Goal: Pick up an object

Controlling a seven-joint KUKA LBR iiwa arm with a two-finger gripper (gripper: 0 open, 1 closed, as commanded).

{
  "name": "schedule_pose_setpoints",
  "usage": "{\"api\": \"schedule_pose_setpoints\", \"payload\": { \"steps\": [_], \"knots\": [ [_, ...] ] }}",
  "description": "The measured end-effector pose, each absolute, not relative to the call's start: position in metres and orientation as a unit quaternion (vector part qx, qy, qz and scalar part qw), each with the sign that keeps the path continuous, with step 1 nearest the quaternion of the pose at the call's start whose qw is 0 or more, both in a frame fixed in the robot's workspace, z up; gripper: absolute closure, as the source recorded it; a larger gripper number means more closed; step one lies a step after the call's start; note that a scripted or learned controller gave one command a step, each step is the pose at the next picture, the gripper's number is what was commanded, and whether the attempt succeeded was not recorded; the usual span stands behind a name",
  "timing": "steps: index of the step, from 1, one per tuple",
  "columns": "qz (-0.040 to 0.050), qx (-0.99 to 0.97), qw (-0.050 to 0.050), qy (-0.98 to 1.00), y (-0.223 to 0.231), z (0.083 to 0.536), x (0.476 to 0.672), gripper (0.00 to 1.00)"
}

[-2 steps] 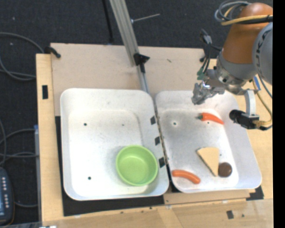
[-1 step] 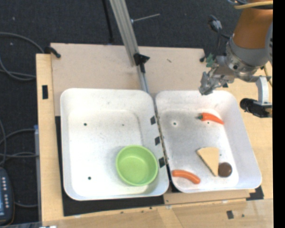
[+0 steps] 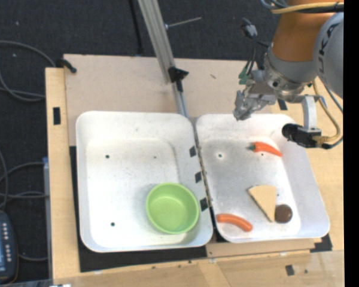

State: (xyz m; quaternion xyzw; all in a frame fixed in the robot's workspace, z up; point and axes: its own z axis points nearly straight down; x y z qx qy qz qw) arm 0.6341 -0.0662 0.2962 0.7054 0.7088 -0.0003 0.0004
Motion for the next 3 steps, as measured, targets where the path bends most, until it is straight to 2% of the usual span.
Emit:
{"api": "schedule_pose_setpoints", "payload": {
  "steps": [3],
  "knots": [
    [-0.0008,0.705,0.0,0.709,0.088,0.234,0.638,1.0]
  ]
}}
